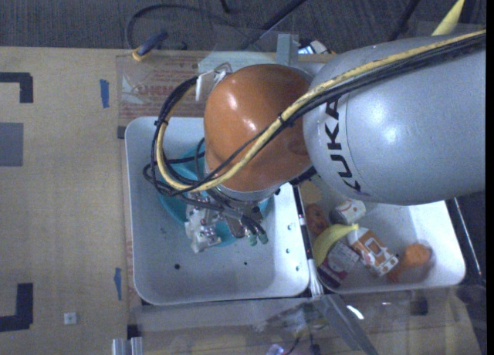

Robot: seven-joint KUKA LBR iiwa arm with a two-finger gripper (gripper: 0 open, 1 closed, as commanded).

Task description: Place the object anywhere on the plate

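Observation:
The teal plate [174, 201] lies in the left white bin [147, 253], mostly covered by the arm's orange wrist [251, 126]. The gripper [220, 228] hangs below the wrist, low over the plate's near part; its body and cables hide the fingertips. I cannot make out any object between them.
The right bin [444, 268] holds several items: a yellow banana-like piece [333, 238], a small printed box [370, 253], an orange object [417, 257] and a white piece [349, 211]. The grey arm spans the upper right. Black and yellow cables loop over the left bin's far side.

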